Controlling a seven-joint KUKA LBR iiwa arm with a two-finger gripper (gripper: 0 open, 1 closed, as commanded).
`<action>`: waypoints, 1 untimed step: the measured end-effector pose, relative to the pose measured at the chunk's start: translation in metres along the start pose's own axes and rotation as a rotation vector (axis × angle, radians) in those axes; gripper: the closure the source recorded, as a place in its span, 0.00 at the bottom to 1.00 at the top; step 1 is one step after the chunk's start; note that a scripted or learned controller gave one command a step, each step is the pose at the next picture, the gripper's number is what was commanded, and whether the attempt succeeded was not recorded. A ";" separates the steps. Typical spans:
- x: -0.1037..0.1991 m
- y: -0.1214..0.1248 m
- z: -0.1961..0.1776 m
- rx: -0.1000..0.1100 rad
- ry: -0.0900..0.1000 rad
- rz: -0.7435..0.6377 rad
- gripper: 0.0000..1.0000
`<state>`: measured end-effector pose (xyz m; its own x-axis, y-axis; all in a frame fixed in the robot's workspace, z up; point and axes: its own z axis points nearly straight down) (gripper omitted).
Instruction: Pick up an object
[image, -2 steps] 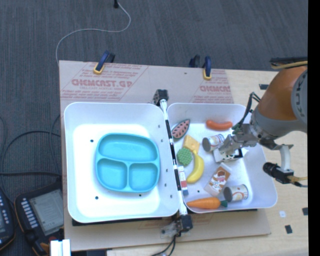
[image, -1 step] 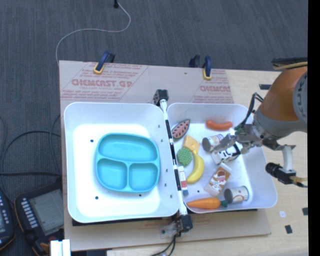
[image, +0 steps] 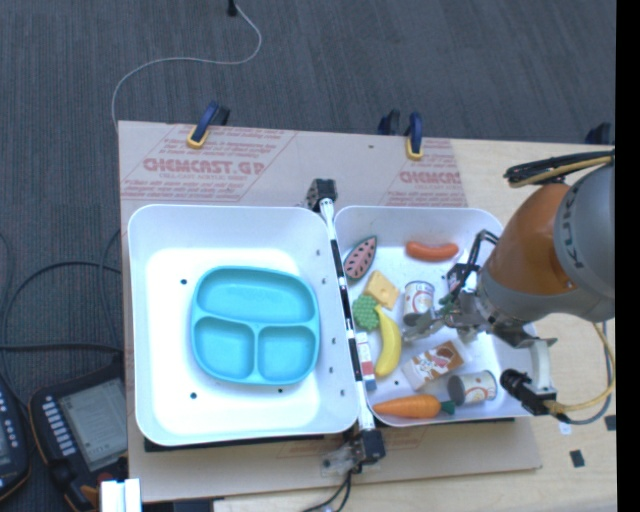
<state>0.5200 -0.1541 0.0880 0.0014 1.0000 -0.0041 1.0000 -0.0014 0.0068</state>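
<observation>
Because every candidate for the pick lies in the right bin (image: 490, 225), I reach in from the right and hang my claw (image: 425, 322) low over its middle. Its metal tip sits among the toys, just right of the banana (image: 388, 343), just near of the small white can (image: 418, 296) and just far of the brown snack packet (image: 436, 363). From this slanted view I cannot tell how my claw stands or whether it grips anything, so I claim no hold.

The toys are crowded on purpose, I judge: a jumble gives many grasp targets within one short reach. A watermelon slice (image: 359, 257) leans by the divider at the far left, a sausage (image: 432, 250) lies along the far wall, a yellow cheese block (image: 382, 289) and a green leafy piece (image: 366, 313) sit beside the banana, and a carrot (image: 407, 407) and a second can (image: 479, 386) rest along the near wall.

The left bin (image: 145, 300) carries a blue divided tray (image: 256, 324), well apart from my work; it looks like a drop-off place. The banana, packet and small can are my likeliest targets, each close under me. Crowding is the risk: a descent may nudge neighbours or close on two edges at once.
</observation>
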 end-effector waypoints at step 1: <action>0.000 0.002 -0.011 -0.004 0.000 0.000 1.00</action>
<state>0.5215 -0.1541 0.0989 0.0012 1.0000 -0.0045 0.9999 -0.0011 0.0107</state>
